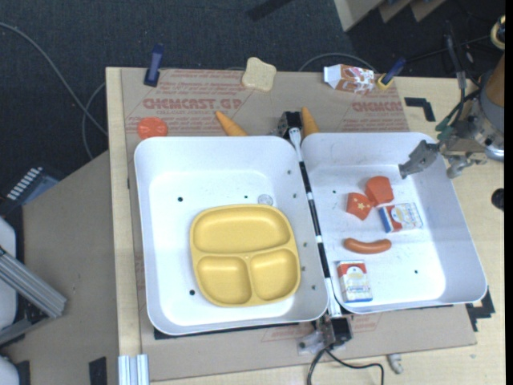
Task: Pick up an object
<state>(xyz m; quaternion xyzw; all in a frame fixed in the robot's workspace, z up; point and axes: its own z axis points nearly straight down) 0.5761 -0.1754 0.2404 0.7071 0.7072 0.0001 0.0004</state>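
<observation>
Grey pincer [418,161] above right bin [449,283] far edge.

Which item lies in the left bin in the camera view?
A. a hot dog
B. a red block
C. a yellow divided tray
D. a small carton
C: the yellow divided tray lies in the left bin, while the hot dog, small carton and red block all lie in the right bin.
</observation>
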